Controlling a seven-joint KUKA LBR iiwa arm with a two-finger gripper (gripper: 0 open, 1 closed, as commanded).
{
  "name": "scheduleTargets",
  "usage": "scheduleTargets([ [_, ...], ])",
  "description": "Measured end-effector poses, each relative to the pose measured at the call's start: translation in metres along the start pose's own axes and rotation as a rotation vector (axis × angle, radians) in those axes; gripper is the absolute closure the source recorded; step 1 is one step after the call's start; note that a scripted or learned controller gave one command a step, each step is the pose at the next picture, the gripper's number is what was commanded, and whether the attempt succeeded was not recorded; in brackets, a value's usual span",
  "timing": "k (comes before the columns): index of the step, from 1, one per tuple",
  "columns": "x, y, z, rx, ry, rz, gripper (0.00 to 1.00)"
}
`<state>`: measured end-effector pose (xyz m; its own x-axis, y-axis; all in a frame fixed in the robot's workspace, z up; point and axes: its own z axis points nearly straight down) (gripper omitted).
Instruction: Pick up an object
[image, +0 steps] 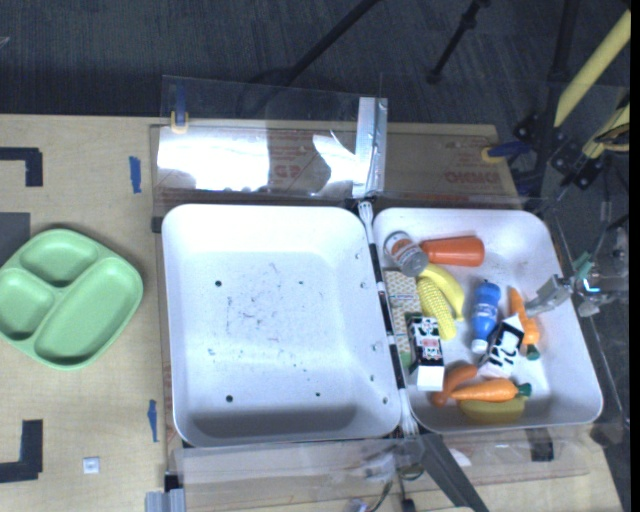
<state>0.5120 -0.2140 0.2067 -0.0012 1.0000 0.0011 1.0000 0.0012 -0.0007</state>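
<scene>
The right white bin (570, 385) holds a crowd of toy items. An orange carrot-like piece (452, 249) lies at the back beside a small tin can (403, 252). A yellow corn cob (441, 294) and a blue bottle (485, 310) lie mid-bin. Toward the front are a black-and-white carton (427, 340), a white block (430, 377), a carrot (488, 389) and a yellow banana (492, 406). A grey metal part that looks like my gripper (566, 290) hangs over the bin's right rim, just right of a slim orange piece (523, 318), with nothing visibly held.
The left white bin (270, 320) sits beside the right one, split by a shared rim. A green divided plate (66, 297) rests on the bench at far left. A clear plastic panel (270, 150) stands behind the left bin. Stands and cables crowd the back right.
</scene>
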Motion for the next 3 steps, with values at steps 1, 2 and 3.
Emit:
scheduleTargets([
  [1, 0.001, 0.044, 0.11, -0.007, 0.009, -0.147, 0.0],
  [2, -0.001, 0.044, 0.101, -0.009, 0.003, -0.145, 1.0],
  [3, 0.014, 0.097, 0.017, -0.003, -0.003, 0.066, 1.0],
])
